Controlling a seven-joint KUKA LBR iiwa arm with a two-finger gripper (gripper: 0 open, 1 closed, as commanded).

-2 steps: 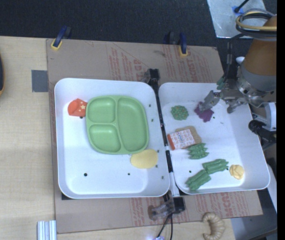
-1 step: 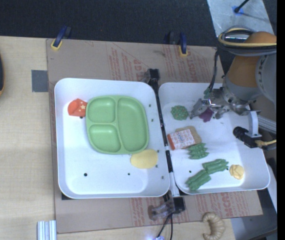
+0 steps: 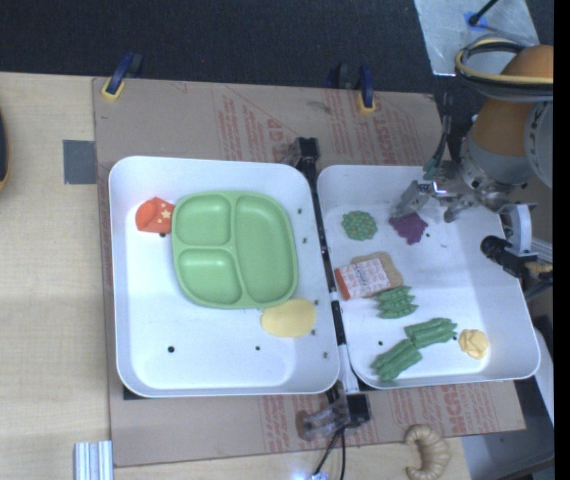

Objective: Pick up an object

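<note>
Sitting in the right bin (image 3: 495, 298), near its far edge: a small purple object (image 3: 409, 228), apart from the round green piece (image 3: 359, 225) to its left. Hovering right at it, the hand (image 3: 431, 200), metal fingers (image 3: 408, 200) splayed wide, one tip just above the purple object's upper left, the other off to the right; nothing between them. Open white floor to the right of the purple object, running toward the bin's right wall. Nearer the camera in the same bin: a tan and red packet (image 3: 368, 275), a short green pod (image 3: 396, 302), two longer green pods (image 3: 414, 345) and a yellow lump (image 3: 474, 343) by the near right corner. Plenty of bare room between packet and right wall.

Reaching in from the right, the grey arm (image 3: 535, 158), orange band (image 3: 510, 118) up high, wrist tilted down and left over the bin's far right corner.

In the left bin (image 3: 135, 298): a green divided plate (image 3: 235, 248), a red piece (image 3: 154, 215) touching its left rim, a yellow piece (image 3: 289, 318) at its near right edge. Both bins on brown cardboard (image 3: 215, 118) on the desk (image 3: 35, 318).
</note>
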